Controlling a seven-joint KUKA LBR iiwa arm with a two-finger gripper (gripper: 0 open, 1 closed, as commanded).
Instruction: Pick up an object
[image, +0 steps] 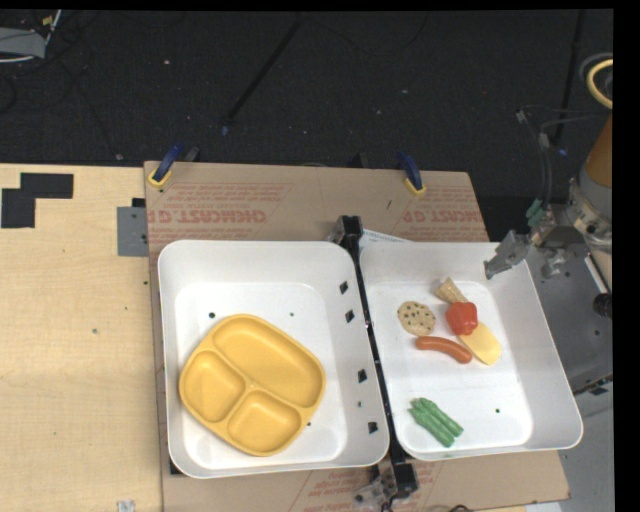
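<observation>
Camera view: the gripper (512, 255) hangs at the upper right corner of the right bin (540, 400), just over its rim; whether it is spread or pressed together cannot be told from here, and nothing shows in its grasp. The toy foods lie inside that bin, down and to the left of the gripper. Nearest is a tan wedge (452, 291), then a red pepper (462, 318) touching a yellow slice (481, 343), a sausage (443, 348) and a cookie (416, 318). A green pod (436, 421) lies well apart, toward the bin's near edge. The left bin (190, 270) bears a yellow divided plate (252, 383).
</observation>
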